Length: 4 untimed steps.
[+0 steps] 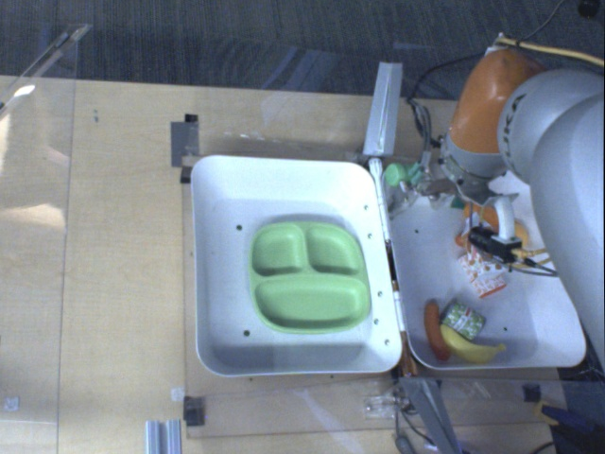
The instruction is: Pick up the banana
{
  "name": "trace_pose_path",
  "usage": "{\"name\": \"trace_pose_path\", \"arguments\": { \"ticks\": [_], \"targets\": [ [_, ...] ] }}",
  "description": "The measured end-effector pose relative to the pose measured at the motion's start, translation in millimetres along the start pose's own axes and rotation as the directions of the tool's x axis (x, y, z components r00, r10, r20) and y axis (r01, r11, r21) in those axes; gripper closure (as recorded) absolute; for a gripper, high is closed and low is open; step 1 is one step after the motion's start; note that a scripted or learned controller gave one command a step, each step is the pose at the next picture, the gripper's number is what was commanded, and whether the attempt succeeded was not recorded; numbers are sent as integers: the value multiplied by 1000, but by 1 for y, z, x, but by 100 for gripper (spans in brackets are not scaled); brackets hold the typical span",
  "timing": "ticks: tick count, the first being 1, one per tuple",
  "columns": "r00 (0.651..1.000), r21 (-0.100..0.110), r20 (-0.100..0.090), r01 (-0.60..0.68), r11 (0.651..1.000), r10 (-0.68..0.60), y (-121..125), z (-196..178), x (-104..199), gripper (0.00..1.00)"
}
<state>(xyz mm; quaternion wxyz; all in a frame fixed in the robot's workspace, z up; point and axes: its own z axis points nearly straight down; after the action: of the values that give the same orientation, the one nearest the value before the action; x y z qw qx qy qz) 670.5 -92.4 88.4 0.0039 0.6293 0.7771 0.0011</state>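
The banana (473, 351) lies at the near end of the right bin (548, 329), close to its front wall, curving along that wall, with a small green-labelled packet (464, 320) resting against its upper side and a red sausage-like piece (436, 329) touching its left end. The arm (529, 130) hangs over the far half of the same bin, well apart from the fruit, and the gripper (423, 183) sits near the bin's far left corner; whether it is released or clenched on anything I cannot tell, as the wrist hides it. The step in hand, as I judge it, is the approach. To do it well the arm should travel toward the near end of the bin and come down over the middle of the banana, spanning its narrow width across the curve, keeping clear of the packet and the red piece so neither is pinched along with it; the near wall leaves little room, so a steep descent looks safer than a slanted one. Counted: two white bins, one banana, one green-labelled packet, one red piece, one red-and-white wrapper (483, 273) in the middle of the right bin, and one green divided plate (309, 275) in the left bin (217, 253).
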Motion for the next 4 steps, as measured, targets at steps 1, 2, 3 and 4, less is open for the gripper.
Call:
{"name": "trace_pose_path", "arguments": {
  "ticks": [1,2,3,4],
  "targets": [
    [940,-3,-1,-342,940,342,-10,-111,-53,0],
    [993,0,-4,-117,993,117,-65,-11,11,0],
    [997,0,-3,82,997,-82,-12,1,-39,0],
    [947,-8,2,322,947,-322,-77,-3,15,0]
  ]
}}
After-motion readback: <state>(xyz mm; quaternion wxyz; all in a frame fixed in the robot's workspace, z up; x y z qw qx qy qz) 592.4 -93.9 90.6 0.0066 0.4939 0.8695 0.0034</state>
